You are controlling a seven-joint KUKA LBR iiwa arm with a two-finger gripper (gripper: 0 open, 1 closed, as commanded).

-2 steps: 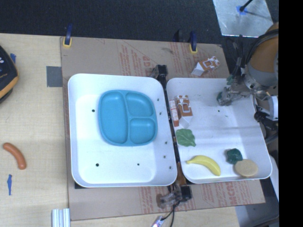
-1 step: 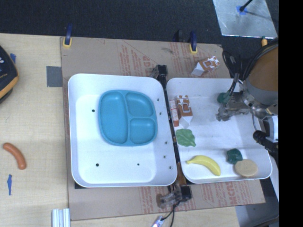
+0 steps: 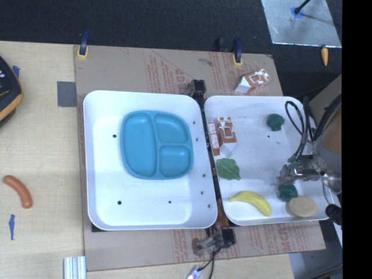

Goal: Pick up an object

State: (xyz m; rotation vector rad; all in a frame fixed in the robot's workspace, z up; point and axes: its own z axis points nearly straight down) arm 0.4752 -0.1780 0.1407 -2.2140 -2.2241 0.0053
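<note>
Low in right bin: gripper over dark green lumpy piece; grip state unclear.

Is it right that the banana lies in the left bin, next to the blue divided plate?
No. The camera view shows the banana in the right bin, near its front edge, between a green leaf and a round tan cookie. The blue divided plate sits in the left bin.
</note>
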